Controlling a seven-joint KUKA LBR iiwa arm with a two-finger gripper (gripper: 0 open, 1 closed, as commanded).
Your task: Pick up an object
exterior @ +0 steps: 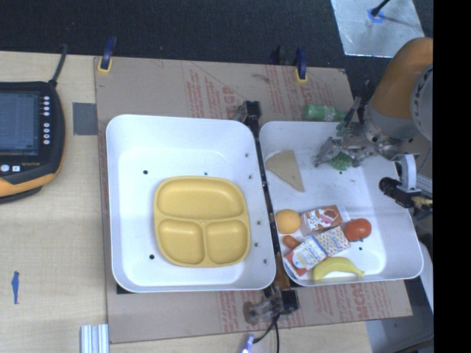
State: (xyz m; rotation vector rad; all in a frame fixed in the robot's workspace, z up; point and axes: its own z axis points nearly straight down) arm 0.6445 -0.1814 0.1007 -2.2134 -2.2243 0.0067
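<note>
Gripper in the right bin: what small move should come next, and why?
Probably lower the gripper a little onto the green object just beneath it. It sits over the right bin's far end, and the green piece peeks out below; the other food lies apart at the near end, so this looks the closest target.

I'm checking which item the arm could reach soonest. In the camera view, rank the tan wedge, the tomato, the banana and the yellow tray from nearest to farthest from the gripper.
Measured from the gripper:
1. Tan wedge, just to its left in the right bin.
2. Tomato, below it.
3. Banana, at the right bin's bottom edge.
4. Yellow tray, in the left bin.
</note>
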